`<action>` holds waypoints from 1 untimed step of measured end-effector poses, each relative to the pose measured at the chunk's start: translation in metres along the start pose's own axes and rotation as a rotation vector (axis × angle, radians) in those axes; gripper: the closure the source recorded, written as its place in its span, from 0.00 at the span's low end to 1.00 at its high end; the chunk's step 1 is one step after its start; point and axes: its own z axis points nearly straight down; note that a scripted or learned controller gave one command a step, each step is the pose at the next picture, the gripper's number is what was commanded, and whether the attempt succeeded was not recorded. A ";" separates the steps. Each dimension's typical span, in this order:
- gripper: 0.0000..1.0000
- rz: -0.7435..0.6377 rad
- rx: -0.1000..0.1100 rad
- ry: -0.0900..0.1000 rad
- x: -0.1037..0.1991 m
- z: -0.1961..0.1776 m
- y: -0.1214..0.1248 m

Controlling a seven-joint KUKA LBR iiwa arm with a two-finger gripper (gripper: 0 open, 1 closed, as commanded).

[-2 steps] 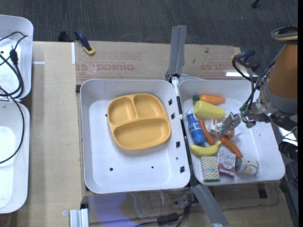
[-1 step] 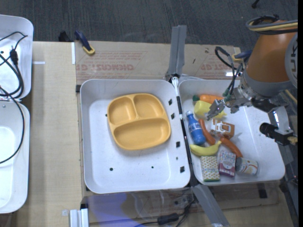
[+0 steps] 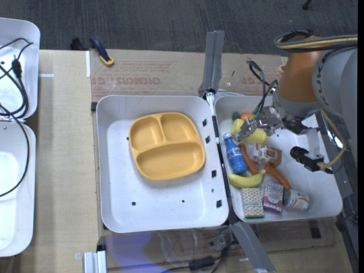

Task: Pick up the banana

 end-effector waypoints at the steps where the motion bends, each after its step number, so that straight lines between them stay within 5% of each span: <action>1: 1.00 0.003 0.004 0.001 -0.001 -0.007 -0.001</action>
